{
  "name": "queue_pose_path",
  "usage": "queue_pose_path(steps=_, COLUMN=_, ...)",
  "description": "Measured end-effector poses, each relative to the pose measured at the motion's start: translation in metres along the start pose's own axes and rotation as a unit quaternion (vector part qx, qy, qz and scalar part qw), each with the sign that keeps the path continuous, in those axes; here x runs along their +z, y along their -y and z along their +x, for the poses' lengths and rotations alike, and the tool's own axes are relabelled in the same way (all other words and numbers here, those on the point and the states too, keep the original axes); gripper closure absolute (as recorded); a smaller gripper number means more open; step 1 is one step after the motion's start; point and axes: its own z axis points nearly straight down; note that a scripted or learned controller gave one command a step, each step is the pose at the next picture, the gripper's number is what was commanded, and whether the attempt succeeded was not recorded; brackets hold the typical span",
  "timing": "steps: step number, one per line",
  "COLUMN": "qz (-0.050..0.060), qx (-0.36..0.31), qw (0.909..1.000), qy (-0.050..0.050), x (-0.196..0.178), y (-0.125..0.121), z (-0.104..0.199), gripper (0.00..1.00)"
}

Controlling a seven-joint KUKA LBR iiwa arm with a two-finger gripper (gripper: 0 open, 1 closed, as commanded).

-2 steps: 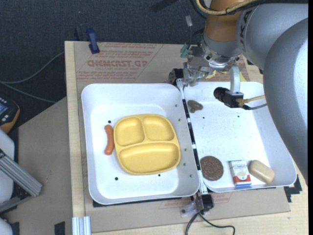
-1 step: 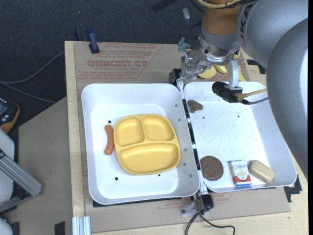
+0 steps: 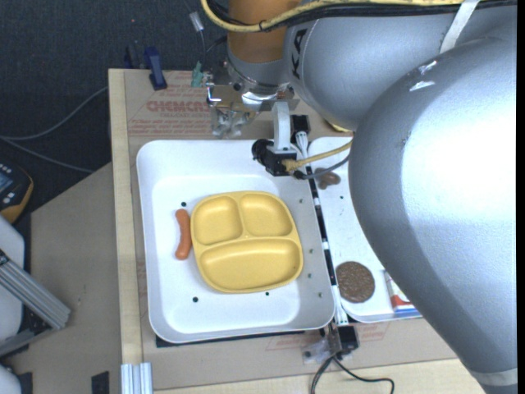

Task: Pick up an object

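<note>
A yellow three-compartment plate [image 3: 246, 240] lies in the middle of the left white bin [image 3: 156, 179]. An orange sausage [image 3: 183, 233] lies lengthwise just left of the plate, touching the bin floor. My gripper [image 3: 223, 120] hangs below the orange wrist band, over the bench just beyond the left bin's back edge. It is well away from the plate and the sausage, and nothing is visibly held in it. In the right bin [image 3: 361, 245], a round brown patty [image 3: 356, 280] lies near the front and a small brown piece [image 3: 328, 179] near the back.
The grey arm covers most of the right bin and the view's right half. A black fitting with cables [image 3: 275, 156] hangs over the left bin's back right corner. A blue clamp [image 3: 153, 68] stands at the bench's back left. A red and blue item [image 3: 399, 300] peeks out beside the patty.
</note>
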Motion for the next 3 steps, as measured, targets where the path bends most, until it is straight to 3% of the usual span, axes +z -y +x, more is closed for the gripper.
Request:
queue_pose_path(steps=1, qz=0.001, qx=0.006, qw=1.0, qy=0.003, x=0.013, y=-0.002, z=0.02, gripper=1.0)
queue_pose_path(steps=2, qz=0.006, qx=0.007, qw=1.0, qy=0.004, x=0.086, y=0.009, z=0.033, gripper=1.0)
queue_pose_path(steps=3, qz=0.007, qx=0.009, qw=0.9999, qy=0.004, x=0.149, y=0.0, z=0.016, gripper=1.0)
